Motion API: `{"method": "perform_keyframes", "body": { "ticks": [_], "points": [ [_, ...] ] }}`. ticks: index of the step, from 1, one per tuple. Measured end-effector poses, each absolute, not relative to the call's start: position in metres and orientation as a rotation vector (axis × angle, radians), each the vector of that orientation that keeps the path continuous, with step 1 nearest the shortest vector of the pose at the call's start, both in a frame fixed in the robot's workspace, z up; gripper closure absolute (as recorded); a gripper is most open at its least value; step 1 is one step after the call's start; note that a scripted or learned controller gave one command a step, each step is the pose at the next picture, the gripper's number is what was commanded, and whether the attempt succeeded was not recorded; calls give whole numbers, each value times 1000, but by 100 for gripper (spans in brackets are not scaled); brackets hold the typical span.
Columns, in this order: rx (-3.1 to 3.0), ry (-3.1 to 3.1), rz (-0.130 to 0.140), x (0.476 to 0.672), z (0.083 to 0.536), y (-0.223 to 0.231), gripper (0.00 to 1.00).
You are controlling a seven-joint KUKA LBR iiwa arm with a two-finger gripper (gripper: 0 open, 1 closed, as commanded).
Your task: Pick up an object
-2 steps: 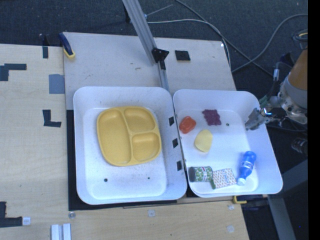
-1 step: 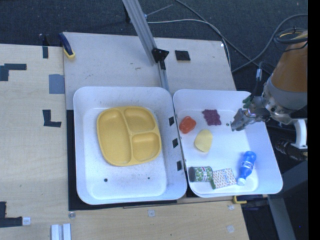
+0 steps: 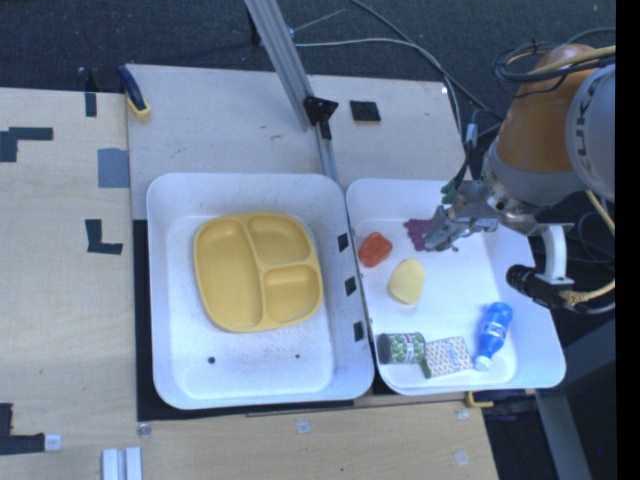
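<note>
A: Log, near edge first. Right bin (image 3: pixel 520 373): green-and-white packet (image 3: pixel 425 352) at the front wall, blue bottle (image 3: pixel 491 334) just right of it, lying at a slant. Behind them a yellow lump (image 3: pixel 407 281), then a red piece (image 3: pixel 375 249) near the bin's left wall. Left bin (image 3: pixel 170 298) carries the yellow tray (image 3: pixel 258 270), three compartments, nothing in them.

B: And the target?

A: I read it as the purple thing (image 3: pixel 420 233), far-left part of the right bin, just behind the red piece. My claw (image 3: pixel 447 230) sits right at its right-hand edge, touching or overlapping it from this angle.

B: Holding it?

A: I cannot tell. The claw's body hides the tips and I can't see the purple thing clamped between anything. I judge the step to be the grasp itself, low over the target, lift not yet done.

B: Next move?

A: If the grip is made, a straight rise clear of the bin wall; if not, re-centre over the purple thing first. The red piece lies close, so a sideways drift could nudge it.

B: Arm pose?

A: Arm (image 3: pixel 560 128) comes in from the right over the bin's far corner, orange band high, wrist angled down and leftward. Cables trail across the bench (image 3: pixel 230 118) behind.
</note>
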State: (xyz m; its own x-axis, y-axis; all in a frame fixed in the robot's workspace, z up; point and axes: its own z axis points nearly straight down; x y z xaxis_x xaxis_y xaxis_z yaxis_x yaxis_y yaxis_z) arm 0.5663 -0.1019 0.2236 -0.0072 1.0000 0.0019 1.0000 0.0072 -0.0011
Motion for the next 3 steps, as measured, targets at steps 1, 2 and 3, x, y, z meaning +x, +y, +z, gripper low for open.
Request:
{"method": "perform_keyframes", "body": {
  "ticks": [1, 2, 3],
  "points": [
    [-2211, -2228, 1, 574, 217, -39, 100],
    [-2211, -2229, -1, 585, 226, 20, 100],
    [-2212, -2227, 0, 585, 231, 68, 100]
  ]
}}
